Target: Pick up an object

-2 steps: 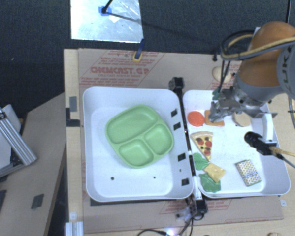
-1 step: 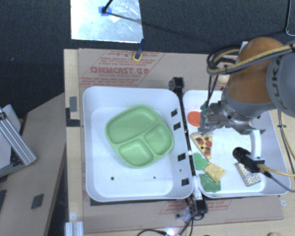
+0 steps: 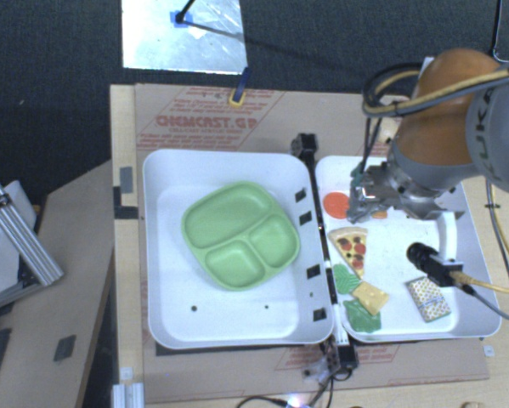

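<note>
My gripper (image 3: 364, 199) hangs over the back left part of the right bin (image 3: 475, 253), under the grey arm with its orange band. Right beside it, to the left, lies a flat red-orange disc (image 3: 335, 203). In front of the gripper a toy pizza slice (image 3: 353, 248) rests on the bin floor. Farther forward sit a yellow cheese wedge (image 3: 372, 297), green leafy pieces (image 3: 364, 320) and a speckled cracker-like block (image 3: 429, 299). The view shows nothing held by the gripper.
The left bin (image 3: 173, 313) holds a green divided plate (image 3: 240, 235). A black divider rail (image 3: 316, 228) runs between the bins. A black cylinder with a yellow cable (image 3: 432, 264) hangs off the arm above the cracker. A foil sheet (image 3: 184, 24) lies beyond the bench.
</note>
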Controlling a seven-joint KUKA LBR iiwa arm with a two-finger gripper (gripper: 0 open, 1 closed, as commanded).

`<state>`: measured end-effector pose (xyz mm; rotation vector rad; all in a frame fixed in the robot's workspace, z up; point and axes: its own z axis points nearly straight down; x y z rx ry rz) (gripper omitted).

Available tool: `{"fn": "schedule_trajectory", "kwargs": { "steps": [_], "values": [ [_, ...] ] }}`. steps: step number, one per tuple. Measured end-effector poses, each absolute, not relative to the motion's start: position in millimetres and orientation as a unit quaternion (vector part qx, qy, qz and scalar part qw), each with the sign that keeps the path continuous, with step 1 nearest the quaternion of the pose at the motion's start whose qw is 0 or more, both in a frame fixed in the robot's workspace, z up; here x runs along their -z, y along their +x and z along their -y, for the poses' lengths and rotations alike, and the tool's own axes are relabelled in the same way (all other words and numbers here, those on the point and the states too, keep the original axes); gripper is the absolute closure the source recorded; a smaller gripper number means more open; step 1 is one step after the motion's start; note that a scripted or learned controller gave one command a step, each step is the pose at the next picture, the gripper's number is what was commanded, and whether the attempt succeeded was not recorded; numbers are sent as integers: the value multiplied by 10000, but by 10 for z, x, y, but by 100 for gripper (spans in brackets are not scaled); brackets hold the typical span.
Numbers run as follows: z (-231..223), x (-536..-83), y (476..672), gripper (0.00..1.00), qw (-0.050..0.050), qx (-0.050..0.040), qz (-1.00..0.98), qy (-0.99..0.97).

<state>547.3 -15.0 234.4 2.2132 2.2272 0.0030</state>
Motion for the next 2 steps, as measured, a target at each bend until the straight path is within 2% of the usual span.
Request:
{"fn": "schedule_trajectory", "kwargs": {
  "steps": [1,2],
  "values": [
    [252,-2159,5445,100,-1,3,-7072,7070],
    [185,-2352,5463,100,9,-12,-7089,7053]
  ]
}}
